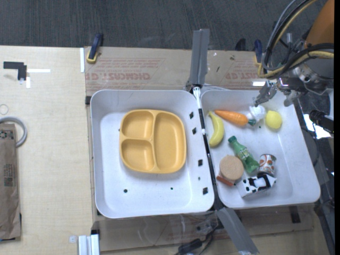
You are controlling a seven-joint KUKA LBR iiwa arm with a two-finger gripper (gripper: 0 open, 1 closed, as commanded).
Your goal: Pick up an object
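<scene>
The right bin (297, 195) holds a carrot (231, 117), a banana (215, 129), a yellow lemon (273, 120), a small white and teal item (256, 113), a green bottle (243, 154), a round tan disc (231, 167), a printed can (267, 164) and a black-and-white cow toy (257, 184). My gripper (264, 97) hangs over the bin's far right corner, just above the white and teal item and to the left of the lemon. Nothing shows in its grasp.
The left bin (106, 195) carries a yellow divided plate (154, 141). A metal divider bar (199, 62) runs between the bins at the back. Cables and the arm's body (303, 47) crowd the upper right. Cardboard (138, 68) lies behind the bins.
</scene>
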